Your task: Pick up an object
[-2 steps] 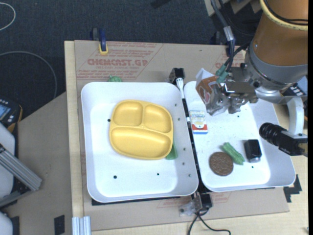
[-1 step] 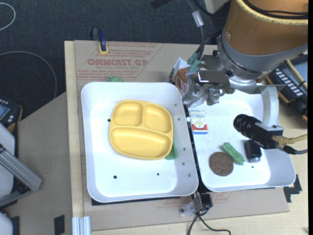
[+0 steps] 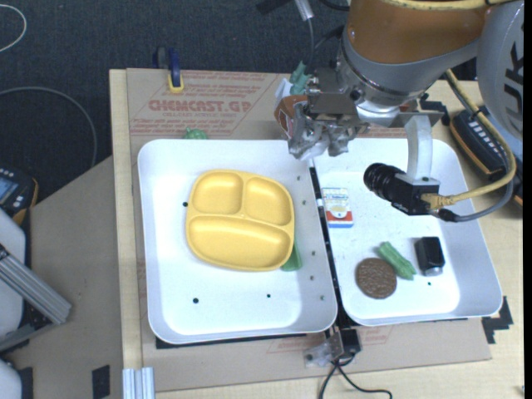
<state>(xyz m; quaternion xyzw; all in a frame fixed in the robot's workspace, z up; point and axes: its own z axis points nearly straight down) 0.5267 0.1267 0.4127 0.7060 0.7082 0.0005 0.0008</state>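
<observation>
My gripper (image 3: 320, 142) hangs over the far end of the divide between the two white bins, above the right bin's (image 3: 465, 298) back left corner. In the right bin lie a small white and red carton (image 3: 337, 206), a brown round cookie (image 3: 376, 278), a green pod-shaped piece (image 3: 396, 258) and a small black block (image 3: 430, 254). A yellow divided plate (image 3: 241, 219) fills the middle of the left bin (image 3: 166, 264), with a green scrap (image 3: 291, 262) poking out from under its right edge. Nothing shows between the fingers.
A black camera on a white bracket (image 3: 399, 187) juts over the right bin's back, with a yellow cable running right. The arm's orange and grey body (image 3: 416, 32) covers the back right. Brown board (image 3: 208, 98) lies behind the bins.
</observation>
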